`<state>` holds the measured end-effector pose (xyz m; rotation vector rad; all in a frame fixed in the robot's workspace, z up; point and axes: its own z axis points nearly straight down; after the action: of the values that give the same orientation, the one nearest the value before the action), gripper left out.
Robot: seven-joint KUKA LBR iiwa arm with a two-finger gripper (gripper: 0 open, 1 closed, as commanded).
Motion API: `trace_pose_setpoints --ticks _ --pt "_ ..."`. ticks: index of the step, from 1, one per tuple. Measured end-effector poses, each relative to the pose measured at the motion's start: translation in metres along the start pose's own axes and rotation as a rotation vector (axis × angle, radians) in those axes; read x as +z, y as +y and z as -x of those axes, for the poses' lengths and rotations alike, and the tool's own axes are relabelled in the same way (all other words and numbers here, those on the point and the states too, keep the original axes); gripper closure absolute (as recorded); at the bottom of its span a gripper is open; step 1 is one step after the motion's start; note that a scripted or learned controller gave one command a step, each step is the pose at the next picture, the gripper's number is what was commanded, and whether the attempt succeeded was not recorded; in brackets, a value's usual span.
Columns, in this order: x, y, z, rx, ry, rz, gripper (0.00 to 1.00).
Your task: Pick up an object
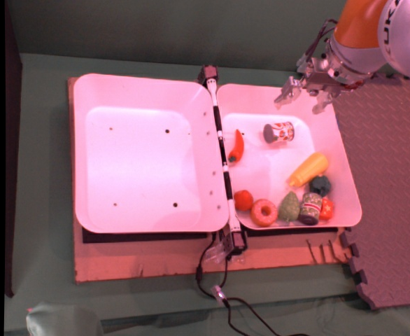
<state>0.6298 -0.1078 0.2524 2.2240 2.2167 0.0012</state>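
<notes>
Objects for picking are all gathered in the right bin (348, 187); none has been singled out by the task. Nearest the camera, along the bin's front wall, a row is seen: a tomato (243, 200), a donut (264, 212), a green cone-shaped piece (288, 207), a dark can (310, 208) and a small red piece (327, 208) just behind it. These are packed closely, several touching or nearly so. A little farther back, a dark blue-green lump (321, 185) lies beside a yellow bottle (307, 169), which is tipped on its side at a slant. A chili (237, 146) lies alone near the divider (220, 145) between the bins. Farther still, a red-and-white can (279, 132) lies on its side, well apart from the rest. The left bin (82, 152) is passed over, since nothing to pick is seen in it.

Farthest back, the gripper (304, 94) is held above the right bin's far rim, with its fingers spread wide and nothing between them. No object is touched.

The step in hand is judged to be the approach: nothing has been grasped yet. For the next move, a target must be chosen and the gripper brought down over it. The red-and-white can is judged the likeliest choice, being nearest the gripper and free of neighbours. The fingers would need to be set across its round body, as a lying can may roll away when pinched.
</notes>
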Motion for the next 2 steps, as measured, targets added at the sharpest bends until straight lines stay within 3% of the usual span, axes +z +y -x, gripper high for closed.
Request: trace_pose_setpoints --ticks 1,2 --pt "0.000 0.000 0.000 0.000 0.000 0.000 0.00" --pt "0.041 -0.004 0.000 0.001 -0.001 -0.004 0.00"
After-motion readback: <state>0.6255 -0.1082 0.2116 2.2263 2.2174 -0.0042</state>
